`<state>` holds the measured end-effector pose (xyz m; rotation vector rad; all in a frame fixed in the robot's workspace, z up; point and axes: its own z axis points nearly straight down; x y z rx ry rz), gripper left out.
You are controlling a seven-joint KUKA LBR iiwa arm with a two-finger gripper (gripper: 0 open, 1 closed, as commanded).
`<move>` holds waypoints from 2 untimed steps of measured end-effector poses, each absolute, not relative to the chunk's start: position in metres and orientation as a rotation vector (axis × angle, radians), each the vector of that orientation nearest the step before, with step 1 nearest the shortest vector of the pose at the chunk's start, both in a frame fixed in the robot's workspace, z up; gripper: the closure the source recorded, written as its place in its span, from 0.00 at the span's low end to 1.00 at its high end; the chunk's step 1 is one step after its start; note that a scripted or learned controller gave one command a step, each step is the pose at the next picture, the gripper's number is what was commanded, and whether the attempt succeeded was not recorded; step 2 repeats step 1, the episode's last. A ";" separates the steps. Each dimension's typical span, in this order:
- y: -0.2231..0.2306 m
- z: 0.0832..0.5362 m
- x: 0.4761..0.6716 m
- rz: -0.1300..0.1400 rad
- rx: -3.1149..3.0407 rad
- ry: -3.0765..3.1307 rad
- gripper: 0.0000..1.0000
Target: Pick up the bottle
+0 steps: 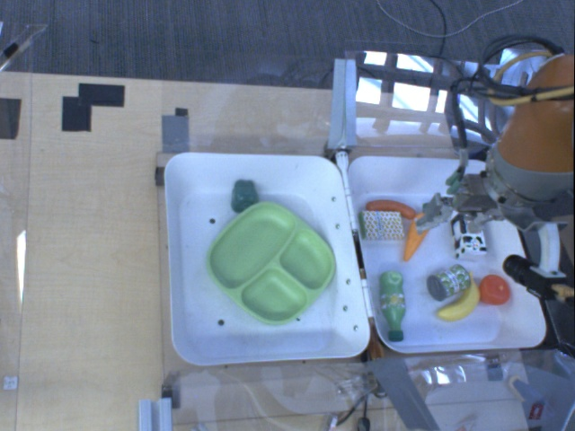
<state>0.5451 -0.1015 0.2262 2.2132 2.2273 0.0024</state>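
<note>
Bottle (pixel 392 305): you have a small green bottle lying on its side in the right bin (pixel 517 335), near the bin's front-left corner, long axis running roughly front to back, cap end toward the front wall.
Handling, judged: it looks like light, stiff plastic with a smooth, rounded body. Expect it to roll or squirt sideways if you pinch off-centre. Not fragile.
Where to take hold: close across the middle of the body, jaws set square to the long axis, one on each long side. Avoid the narrower cap end.
Clearance: the left side of the bottle sits close to the bin's left wall, so you have little room for a finger there. The right side has open floor.
Nearest neighbours: a banana (pixel 459 304) and a grey can (pixel 449 283) lie to its right, apart from it. A red tomato (pixel 494 289) sits beyond those.
Further back: a carrot (pixel 413 238), a speckled sponge-like block (pixel 384 226) and a small black-and-white item (pixel 469 244).
Pincer (pixel 437 212): it hangs over the back half of the right bin, near the carrot, well apart from the bottle. I cannot tell its state. Nothing shows between its tips.
Left bin (pixel 180 268): a green divided plate (pixel 272 260) and a small dark green object (pixel 244 195).
</note>
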 end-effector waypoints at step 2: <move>-0.088 0.089 0.503 0.014 2.194 2.235 0.00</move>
